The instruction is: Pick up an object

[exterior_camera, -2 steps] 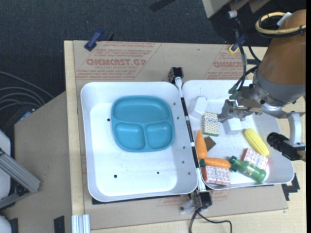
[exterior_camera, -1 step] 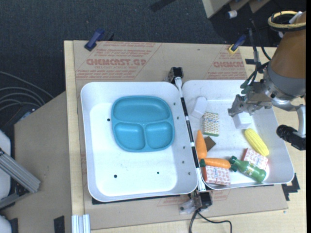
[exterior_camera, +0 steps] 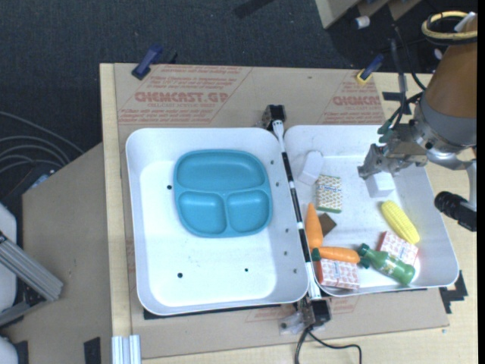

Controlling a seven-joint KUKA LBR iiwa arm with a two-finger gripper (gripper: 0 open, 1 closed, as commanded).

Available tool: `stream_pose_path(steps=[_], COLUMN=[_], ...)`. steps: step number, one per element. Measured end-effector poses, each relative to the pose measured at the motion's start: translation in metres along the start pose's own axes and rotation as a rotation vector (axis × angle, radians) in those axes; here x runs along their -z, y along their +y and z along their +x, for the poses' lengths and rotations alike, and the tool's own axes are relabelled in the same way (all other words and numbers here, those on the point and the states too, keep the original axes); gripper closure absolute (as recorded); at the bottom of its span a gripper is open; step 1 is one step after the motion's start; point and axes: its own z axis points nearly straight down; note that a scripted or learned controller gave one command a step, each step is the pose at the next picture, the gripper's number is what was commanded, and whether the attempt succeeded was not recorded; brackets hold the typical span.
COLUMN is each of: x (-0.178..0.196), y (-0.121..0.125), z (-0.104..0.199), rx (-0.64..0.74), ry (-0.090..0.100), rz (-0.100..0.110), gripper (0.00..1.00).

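Gripper (exterior_camera: 385, 174) hovers over right bin (exterior_camera: 447, 258), finger spacing impossible to tell. Corn cob (exterior_camera: 398, 221) lies just below it, clear of neighbours; best descend straight, straddling its short axis.

the worktop (exterior_camera: 227, 97) is a pale wooden board with red printed letters, held by blue clamps (exterior_camera: 146, 61) at its far edge. around it lies dark blue carpet floor (exterior_camera: 114, 21). grey cables (exterior_camera: 30, 158) curl at the left.
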Motion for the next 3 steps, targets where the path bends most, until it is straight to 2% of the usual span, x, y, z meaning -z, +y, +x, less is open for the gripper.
stream_pose_path(steps=[1, 2, 3], x=[0.015, 0.02, 0.009], y=[-0.059, -0.037, -0.066], z=[0.066, 0.035, 0.021], rx=[0.001, 0.0, -0.001], ry=[0.004, 0.002, 0.003], rz=[0.007, 0.003, 0.007], gripper=[1.0, 1.0, 1.0])
